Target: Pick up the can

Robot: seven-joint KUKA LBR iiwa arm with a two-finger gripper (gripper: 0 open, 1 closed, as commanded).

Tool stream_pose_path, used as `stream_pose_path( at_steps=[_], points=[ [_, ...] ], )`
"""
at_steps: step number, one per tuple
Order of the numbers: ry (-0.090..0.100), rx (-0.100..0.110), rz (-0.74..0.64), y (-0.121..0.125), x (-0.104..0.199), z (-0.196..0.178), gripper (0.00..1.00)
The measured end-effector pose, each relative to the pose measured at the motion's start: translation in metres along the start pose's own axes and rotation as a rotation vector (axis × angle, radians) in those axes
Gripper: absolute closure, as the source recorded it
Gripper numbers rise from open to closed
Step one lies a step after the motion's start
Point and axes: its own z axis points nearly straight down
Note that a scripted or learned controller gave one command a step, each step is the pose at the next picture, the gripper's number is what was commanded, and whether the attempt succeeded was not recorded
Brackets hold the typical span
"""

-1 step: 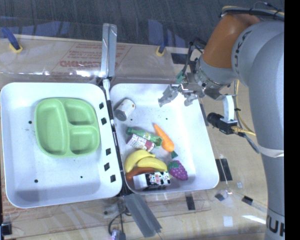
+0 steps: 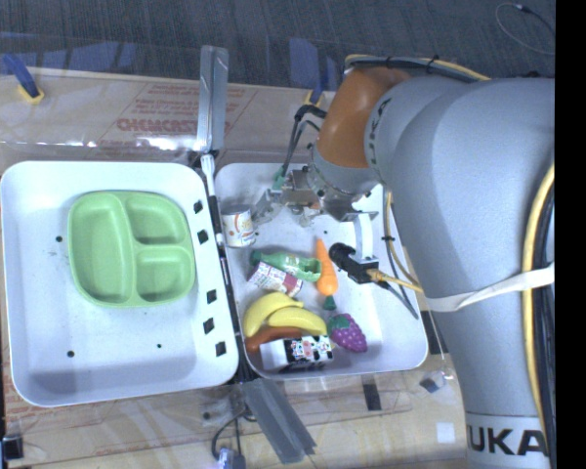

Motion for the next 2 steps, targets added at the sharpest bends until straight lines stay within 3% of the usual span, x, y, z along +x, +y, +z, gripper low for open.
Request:
stream_pose_path(
  at_steps=[1, 2],
  points=[
    [0.002, 0.001, 0.159, -0.093, 0.004, 0.000, 0.00],
    [0.002, 0.000, 0.179, -0.033, 0.000, 0.000, 0.00]
  ],
)
